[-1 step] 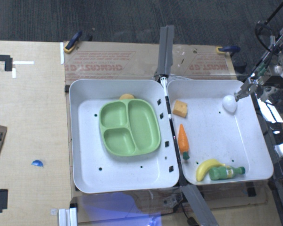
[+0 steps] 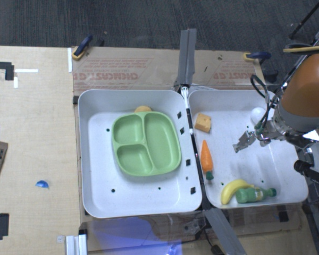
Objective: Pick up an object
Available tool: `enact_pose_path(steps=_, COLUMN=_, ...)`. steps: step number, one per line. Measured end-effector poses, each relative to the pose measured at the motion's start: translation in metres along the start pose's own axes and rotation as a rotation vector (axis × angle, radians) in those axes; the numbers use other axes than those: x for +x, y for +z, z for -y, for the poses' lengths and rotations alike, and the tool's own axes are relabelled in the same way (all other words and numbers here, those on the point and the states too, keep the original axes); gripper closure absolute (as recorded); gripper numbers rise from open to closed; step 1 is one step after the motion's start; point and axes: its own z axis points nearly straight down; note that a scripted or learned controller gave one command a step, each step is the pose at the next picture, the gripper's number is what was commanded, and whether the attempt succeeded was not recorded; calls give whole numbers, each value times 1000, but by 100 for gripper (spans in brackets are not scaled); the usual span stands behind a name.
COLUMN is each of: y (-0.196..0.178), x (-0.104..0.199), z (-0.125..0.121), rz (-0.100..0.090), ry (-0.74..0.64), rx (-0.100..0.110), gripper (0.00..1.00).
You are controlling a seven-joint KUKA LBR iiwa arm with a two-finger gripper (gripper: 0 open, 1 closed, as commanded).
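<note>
Hovering end effector [image 2: 245, 141], carrot [image 2: 206, 156] nearby left

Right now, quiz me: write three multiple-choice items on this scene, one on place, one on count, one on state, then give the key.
1. Where is the green plate?
A. left bin
B. right bin
C. on the bench outside the bins

2. How many compartments does it have?
A. two
B. three
C. five

3. How does the green bottle sit?
A. upright
B. lying on its side
C. between the gripper's fingers

Key:
1 A, the plate sits on the left bin floor.
2 B, ridges split it into three.
3 B, it lies flat beside the banana, apart from the gripper.
</note>
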Motion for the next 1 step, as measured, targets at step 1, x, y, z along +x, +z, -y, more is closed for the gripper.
enact_pose_path(steps=1, y=54, x=-5, z=21, rz=1, ry=71, rx=-1, gripper=0)
